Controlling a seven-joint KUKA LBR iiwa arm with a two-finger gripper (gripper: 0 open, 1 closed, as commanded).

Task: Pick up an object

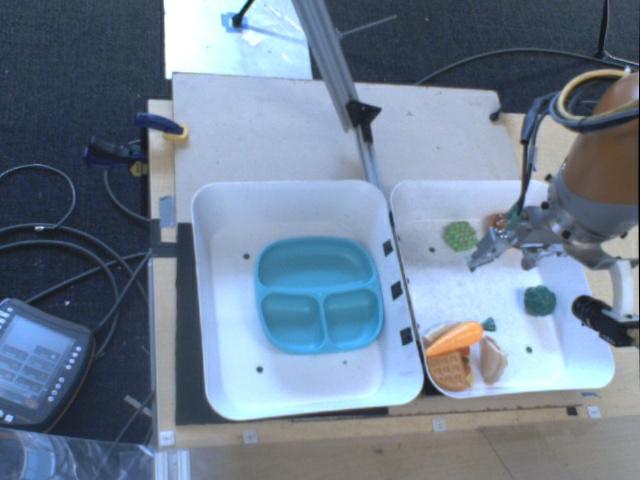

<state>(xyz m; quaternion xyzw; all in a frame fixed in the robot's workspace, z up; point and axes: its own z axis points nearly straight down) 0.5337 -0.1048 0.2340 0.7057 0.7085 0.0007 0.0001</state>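
My gripper (484, 252) hangs over the right bin (590, 368), in its upper middle, reaching in from the right. A light green bumpy piece (460, 235) lies just to its left, apart from it. A small reddish-orange thing (497, 222) sits right behind the gripper, partly hidden by it. A dark green broccoli-like piece (540, 300) lies lower right of the gripper. At the bin's front left corner an orange carrot (453, 336), a waffle-like square (450, 368) and a beige piece (492, 360) are bunched together.
The left bin (225, 368) holds a blue three-compartment plate (319, 294). A slanted metal pole (335, 63) crosses above the bench and ends near the wall between the bins. A black part of the arm (600, 318) overhangs the right bin's right edge.
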